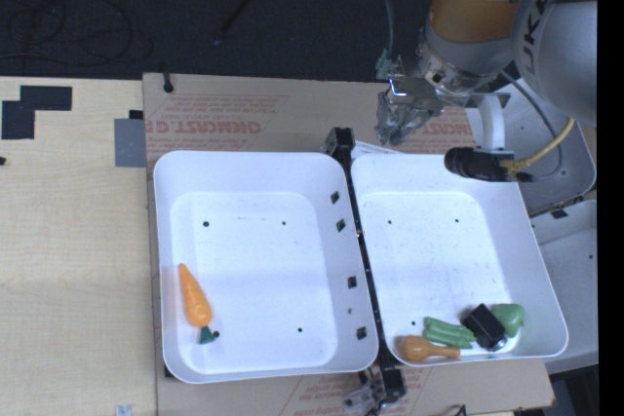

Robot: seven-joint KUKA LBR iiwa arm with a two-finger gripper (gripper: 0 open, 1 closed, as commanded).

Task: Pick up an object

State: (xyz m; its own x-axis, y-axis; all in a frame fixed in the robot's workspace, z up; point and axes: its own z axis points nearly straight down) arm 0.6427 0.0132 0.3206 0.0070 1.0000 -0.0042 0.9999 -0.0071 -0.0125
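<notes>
An orange toy carrot [194, 297] with a small green top lies near the front left of the left bin [249, 175]. In the front right corner of the right bin [439, 180] sit a green pod-like toy [448, 332], a black block [484, 325], a green rounded piece [509, 315] and a tan pear-shaped toy [426, 349], close together. My gripper [397, 130] hangs above the back edge of the right bin, near the divider, far from all of these. Nothing shows between its fingers.
A black hinge strip [353, 239] runs between the two bins. Brown cardboard [253, 117] lies under the bins, on a pale wooden bench [68, 258]. Cables and a black cylinder [478, 163] hang by the right bin's back right edge.
</notes>
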